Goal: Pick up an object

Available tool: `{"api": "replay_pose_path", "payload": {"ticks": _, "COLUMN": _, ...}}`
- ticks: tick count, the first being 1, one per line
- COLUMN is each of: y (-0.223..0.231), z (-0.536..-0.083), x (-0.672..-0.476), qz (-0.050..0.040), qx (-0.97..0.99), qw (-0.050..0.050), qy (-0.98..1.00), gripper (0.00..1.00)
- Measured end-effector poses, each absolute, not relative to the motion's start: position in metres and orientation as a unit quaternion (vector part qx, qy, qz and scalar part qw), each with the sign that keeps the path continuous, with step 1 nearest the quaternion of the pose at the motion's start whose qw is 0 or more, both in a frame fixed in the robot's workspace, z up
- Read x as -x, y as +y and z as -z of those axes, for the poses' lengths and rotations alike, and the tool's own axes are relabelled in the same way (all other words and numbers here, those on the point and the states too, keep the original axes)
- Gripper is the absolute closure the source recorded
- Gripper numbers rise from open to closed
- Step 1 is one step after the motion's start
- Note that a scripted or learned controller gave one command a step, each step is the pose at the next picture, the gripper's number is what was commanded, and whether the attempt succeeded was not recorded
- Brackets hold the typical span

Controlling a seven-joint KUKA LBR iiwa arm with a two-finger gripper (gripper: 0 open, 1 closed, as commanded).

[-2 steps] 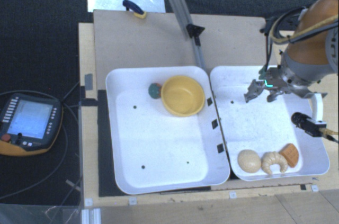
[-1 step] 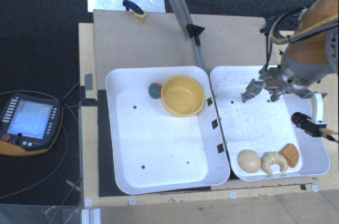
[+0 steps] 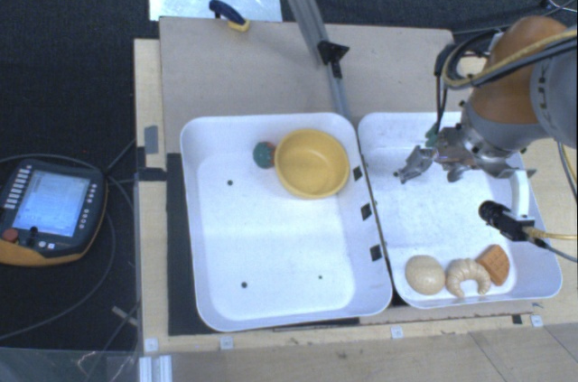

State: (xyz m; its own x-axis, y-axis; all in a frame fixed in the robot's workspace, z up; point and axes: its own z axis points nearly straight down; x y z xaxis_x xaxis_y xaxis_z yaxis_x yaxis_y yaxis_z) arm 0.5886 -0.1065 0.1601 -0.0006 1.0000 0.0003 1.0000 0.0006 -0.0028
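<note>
While the gripper hangs over bare floor in the upper part of the right bin, its fingers look spread and hold nothing, though blur makes that a guess; pickable items sit well apart from it. Right bin's near edge: pale round bun, croissant, orange waffle piece; left bin: yellow bowl touching a small green ball.

The grey arm is stretched in from the right, with the orange band bulked up just above the wrist. The gripper is hung low and angled toward the left, nothing seen caught in it. Finger spacing can't really be made out from here.
</note>
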Motion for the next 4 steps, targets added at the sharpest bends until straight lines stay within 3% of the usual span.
{"api": "replay_pose_path", "payload": {"ticks": 1, "y": -0.103, "z": -0.101, "x": -0.594, "qz": -0.0012, "qx": 0.707, "qw": 0.001, "qy": -0.707, "gripper": 0.0}}
{"api": "replay_pose_path", "payload": {"ticks": 2, "y": -0.103, "z": -0.09, "x": -0.594, "qz": 0.0, "qx": 0.707, "qw": 0.0, "qy": -0.707, "gripper": 0.0}}
{"api": "replay_pose_path", "payload": {"ticks": 3, "y": -0.103, "z": -0.101, "x": -0.595, "qz": 0.0006, "qx": 0.707, "qw": -0.001, "qy": -0.707, "gripper": 1.0}}
{"api": "replay_pose_path", "payload": {"ticks": 4, "y": -0.101, "z": -0.144, "x": -0.594, "qz": 0.0013, "qx": 0.707, "qw": -0.001, "qy": -0.707, "gripper": 1.0}}
